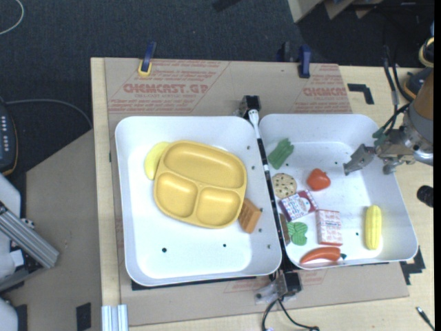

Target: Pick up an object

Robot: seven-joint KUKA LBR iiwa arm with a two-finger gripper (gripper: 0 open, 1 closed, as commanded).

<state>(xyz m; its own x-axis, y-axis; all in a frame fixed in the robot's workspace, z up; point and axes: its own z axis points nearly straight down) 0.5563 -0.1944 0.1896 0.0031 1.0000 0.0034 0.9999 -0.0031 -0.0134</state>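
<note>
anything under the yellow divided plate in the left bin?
A yellow piece pokes out from under the yellow divided plate at its upper-left edge; the rest of it is covered. A brown piece sits against the lower-right rim. Anything else beneath is hidden.

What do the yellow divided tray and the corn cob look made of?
The yellow divided tray looks like moulded plastic, smooth and matte, with rounded compartment walls and an even colour. The corn cob seems to be a plastic toy with a slight sheen; its surface detail is too small to judge.
</note>
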